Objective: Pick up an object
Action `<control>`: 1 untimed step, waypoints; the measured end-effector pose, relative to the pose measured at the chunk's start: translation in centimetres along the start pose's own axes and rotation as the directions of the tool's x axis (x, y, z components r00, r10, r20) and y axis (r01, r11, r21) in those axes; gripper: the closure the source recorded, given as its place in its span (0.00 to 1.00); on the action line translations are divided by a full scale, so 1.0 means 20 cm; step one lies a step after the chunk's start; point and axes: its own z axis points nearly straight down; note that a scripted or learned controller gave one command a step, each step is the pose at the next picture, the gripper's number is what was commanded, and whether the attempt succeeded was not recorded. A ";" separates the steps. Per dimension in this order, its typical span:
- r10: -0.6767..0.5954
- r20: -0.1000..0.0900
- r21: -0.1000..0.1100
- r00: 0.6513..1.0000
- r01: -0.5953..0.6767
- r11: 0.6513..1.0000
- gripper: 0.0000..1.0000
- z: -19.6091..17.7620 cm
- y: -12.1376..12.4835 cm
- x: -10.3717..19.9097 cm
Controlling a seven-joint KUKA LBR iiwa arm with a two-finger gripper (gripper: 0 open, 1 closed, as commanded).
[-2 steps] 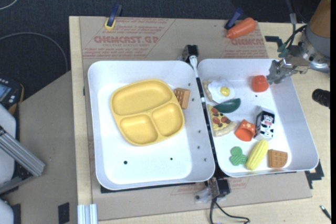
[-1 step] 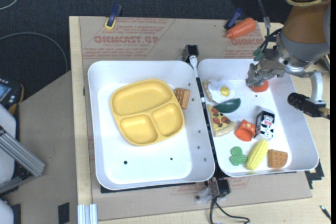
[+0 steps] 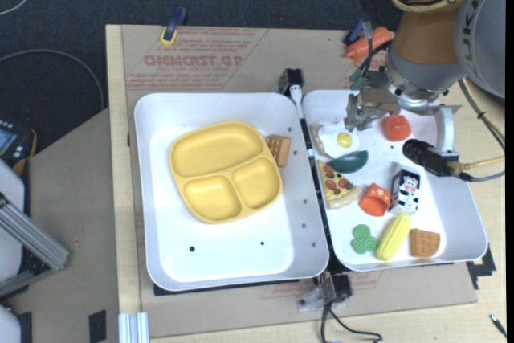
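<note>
Nearest you, along the front of the right bin (image 3: 474,241), lie a waffle piece (image 3: 425,241), a corn cob (image 3: 393,234) and a green cactus-like toy (image 3: 364,238). Just behind them sit a red cup-shaped toy (image 3: 375,200), a small black-and-white cow figure (image 3: 407,192) and a pizza slice (image 3: 337,184).

In the left bin (image 3: 152,173) you have the yellow 3-compartment plate (image 3: 225,171), with a small cracker-like piece (image 3: 279,149) at its right rim.

Further back, a dark green piece (image 3: 348,161) lies against the fried egg (image 3: 337,140), and a red tomato-like ball (image 3: 396,127) sits to its right. The gripper (image 3: 359,118) hangs at the egg's far edge — so the step in hand looks like the approach, nothing lifted yet. You cannot tell from here how the jaws stand.

Your next move — settle squarely over 1 object, likely the egg, and close cleanly before lifting.
</note>
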 end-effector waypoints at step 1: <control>0.001 0.001 0.000 1.000 -0.001 1.000 1.00 0.01 -0.01 0.23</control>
